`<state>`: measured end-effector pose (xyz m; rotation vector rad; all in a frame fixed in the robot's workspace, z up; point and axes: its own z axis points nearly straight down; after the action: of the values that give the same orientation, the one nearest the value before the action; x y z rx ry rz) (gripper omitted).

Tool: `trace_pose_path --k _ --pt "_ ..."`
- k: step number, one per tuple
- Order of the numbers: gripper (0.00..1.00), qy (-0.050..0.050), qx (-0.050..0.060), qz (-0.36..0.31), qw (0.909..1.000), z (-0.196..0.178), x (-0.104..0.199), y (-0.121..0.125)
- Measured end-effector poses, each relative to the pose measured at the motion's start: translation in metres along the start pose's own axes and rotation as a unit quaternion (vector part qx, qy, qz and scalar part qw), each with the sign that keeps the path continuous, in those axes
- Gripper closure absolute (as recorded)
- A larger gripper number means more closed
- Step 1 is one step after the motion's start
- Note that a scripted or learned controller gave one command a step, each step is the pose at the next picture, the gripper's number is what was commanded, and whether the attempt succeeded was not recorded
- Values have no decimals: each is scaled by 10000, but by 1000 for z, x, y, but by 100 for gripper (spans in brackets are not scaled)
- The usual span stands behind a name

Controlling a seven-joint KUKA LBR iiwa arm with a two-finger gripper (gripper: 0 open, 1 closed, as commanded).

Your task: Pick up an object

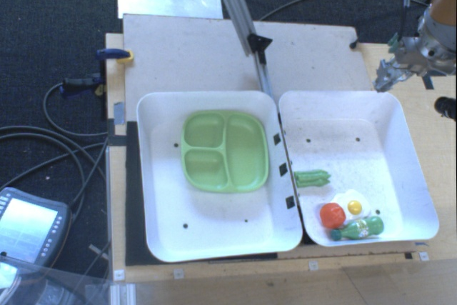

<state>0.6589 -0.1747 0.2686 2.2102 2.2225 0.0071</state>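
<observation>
Camera view, one lot: hand [383,76] poised beyond the right bin's [410,146] far rim, carrying nothing; whether it is open or closed, I cannot tell. Well below it, crowded in the near corner: tomato [331,214], fried egg [353,204], green bottle [360,228]. Green bean [311,178] sits apart. Risk: crowding and the bin wall may spoil a grasp.

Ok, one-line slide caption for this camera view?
Gripper above right bin's far edge; tomato, egg, bottle, green piece inside; green tray in left bin.
</observation>
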Motion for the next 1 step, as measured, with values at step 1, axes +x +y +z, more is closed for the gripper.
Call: trace_pose_path --k 1 --pt "100 16 39 -23 10000 15 50 -14"
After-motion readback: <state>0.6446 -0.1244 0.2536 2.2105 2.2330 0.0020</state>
